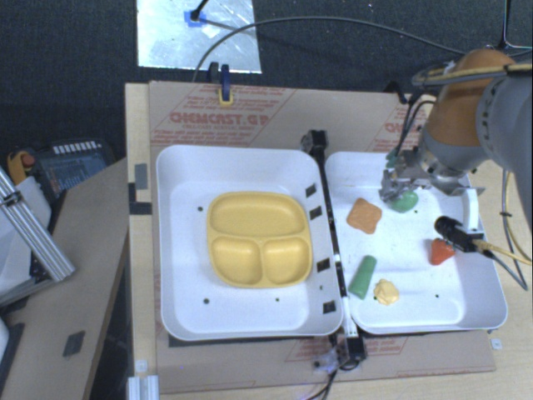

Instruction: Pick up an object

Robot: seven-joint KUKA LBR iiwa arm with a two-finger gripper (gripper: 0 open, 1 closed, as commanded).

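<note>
Green round object lies near the far edge of the right bin, with the claw lowered right onto it, its grip impossible to tell, while an orange piece, green stick and yellow lump lie nearby.

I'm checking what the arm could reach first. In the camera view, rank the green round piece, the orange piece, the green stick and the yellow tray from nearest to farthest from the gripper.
1. green round piece, right at the gripper, top of the right bin.
2. orange piece, just to its left.
3. green stick, lower, near the divider.
4. yellow tray, over in the left bin.
</note>
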